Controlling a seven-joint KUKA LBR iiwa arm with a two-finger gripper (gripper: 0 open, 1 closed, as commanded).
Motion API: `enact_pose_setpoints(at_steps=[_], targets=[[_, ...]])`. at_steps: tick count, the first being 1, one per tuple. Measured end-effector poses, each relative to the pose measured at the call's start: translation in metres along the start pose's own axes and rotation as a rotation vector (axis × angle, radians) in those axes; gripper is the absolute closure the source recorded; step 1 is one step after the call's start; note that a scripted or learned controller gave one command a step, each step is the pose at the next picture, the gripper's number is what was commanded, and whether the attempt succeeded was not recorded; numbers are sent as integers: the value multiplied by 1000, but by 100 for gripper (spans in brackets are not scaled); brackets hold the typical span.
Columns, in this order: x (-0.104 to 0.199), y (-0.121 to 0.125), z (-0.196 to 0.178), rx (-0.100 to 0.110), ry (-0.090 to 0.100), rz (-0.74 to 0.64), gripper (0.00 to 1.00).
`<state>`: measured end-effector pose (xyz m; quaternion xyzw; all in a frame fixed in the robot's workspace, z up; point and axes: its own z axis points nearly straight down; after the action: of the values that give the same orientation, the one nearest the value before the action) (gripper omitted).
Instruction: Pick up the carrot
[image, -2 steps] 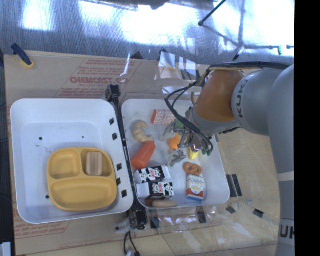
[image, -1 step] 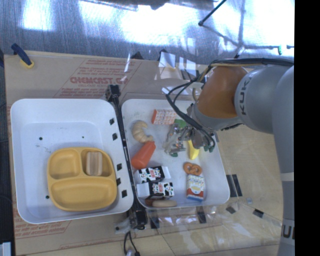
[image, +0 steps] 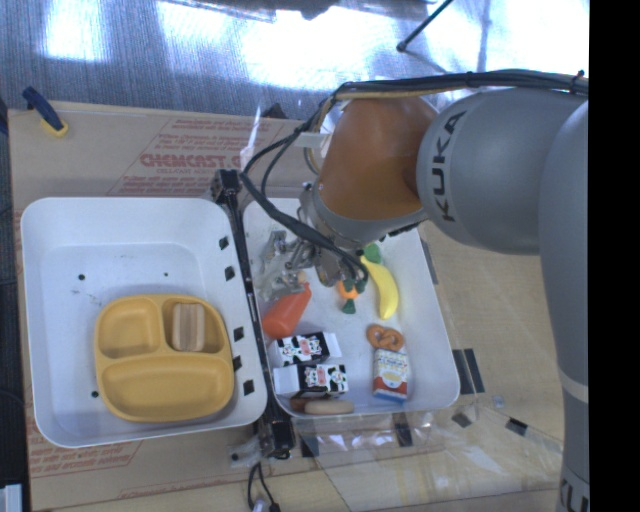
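Carrot (image: 285, 312) just below jaws

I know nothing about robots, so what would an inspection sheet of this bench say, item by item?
Surface: cardboard-covered bench bearing a left bin and a right bin, both shallow and white.
Job's things: carrot, orange, at the right bin's left side.
Clutter: banana, two cow-print cartons, pretzel box and a small orange-and-green toy in the right bin; yellow divided tray in the left bin.
Grippers: end effector sits just above the carrot; its grip cannot be judged.
Cables: black cables loop from the arm.
Surroundings: blue clamp at the far left corner.
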<state>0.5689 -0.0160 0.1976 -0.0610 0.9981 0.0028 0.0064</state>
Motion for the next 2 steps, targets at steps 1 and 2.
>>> enact_pose_setpoints(at_steps=[1, 2], targets=[[6, -66, -166, 10, 2, -290, 100], [7, -65, -162, 6, 9, -291, 0]])
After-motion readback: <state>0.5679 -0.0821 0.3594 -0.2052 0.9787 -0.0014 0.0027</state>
